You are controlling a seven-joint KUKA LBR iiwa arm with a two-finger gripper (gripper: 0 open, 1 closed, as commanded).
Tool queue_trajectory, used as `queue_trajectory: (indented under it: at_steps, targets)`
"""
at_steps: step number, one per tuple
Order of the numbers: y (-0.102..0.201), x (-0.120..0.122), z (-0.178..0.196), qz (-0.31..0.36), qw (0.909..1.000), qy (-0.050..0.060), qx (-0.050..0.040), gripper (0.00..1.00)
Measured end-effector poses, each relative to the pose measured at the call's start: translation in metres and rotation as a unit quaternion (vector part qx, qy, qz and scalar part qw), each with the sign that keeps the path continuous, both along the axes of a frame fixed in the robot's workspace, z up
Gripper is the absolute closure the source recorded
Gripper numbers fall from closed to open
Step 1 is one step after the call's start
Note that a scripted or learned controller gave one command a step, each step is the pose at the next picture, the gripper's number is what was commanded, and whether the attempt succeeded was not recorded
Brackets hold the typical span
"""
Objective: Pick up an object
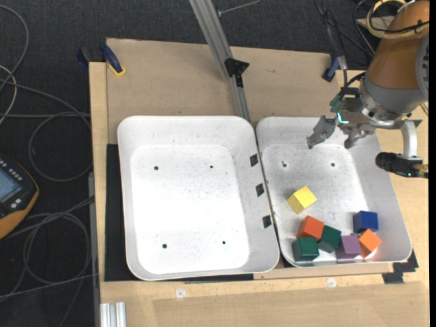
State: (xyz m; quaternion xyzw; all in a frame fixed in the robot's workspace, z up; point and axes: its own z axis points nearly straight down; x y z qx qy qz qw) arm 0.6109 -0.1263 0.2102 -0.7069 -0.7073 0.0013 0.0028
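Above the far edge of the right-hand shallow white plastic bin (381,203), the two-finger tool (336,133) hangs with its fingers spread wide and nothing between them. This looks like the approach step, no grasp made. Nearer the camera from the tool, a small yellow cube (302,199) sits alone on the bin floor; beyond it, against the bin's near wall, orange, green, purple and blue cubes crowd together. The next move likely calls for descending over the isolated yellow cube and closing.
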Motion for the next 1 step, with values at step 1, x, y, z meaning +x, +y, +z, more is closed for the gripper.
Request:
queue_trajectory:
  at_steps: [1]
  targets:
    - [0.0000,0.0009,0.0026,0.000,1.0000,-0.002,-0.0005,0.00]
